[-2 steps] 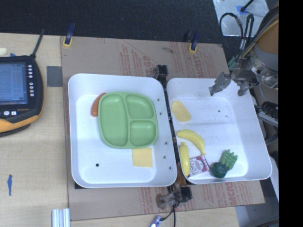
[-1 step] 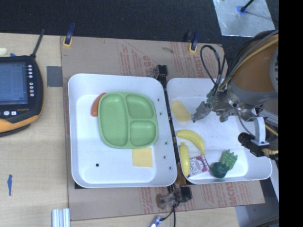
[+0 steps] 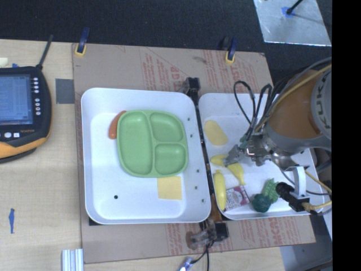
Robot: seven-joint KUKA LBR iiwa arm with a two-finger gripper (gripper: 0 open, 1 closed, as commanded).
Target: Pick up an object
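1. White plastic forms the two shallow bins seen from the overhead camera: the left bin (image 3: 96, 151) and the right bin (image 3: 225, 103), set side by side on brown cardboard.
2. A green divided plate (image 3: 152, 143) is seen in the left bin, with an orange piece (image 3: 114, 126) tucked at its left edge and a flat yellow square (image 3: 170, 188) just below it.
3. The gripper (image 3: 236, 156) is seen low over the right bin, reached in from the right; whether anything is held, or how its tips stand, cannot be told from this slant.
4. Small yellow pieces (image 3: 232, 168) lie directly beneath the gripper, a yellow banana-like piece (image 3: 219, 189) lies near the bin's left wall, a pale yellow disc (image 3: 215, 132) lies above, and a green broccoli-like toy (image 3: 265, 196) lies to the lower right.
5. The yellow pieces are judged the likely target. They are presumed to be light, stiff and somewhat slippery toy food, so a hold across the narrow middle would be favoured.
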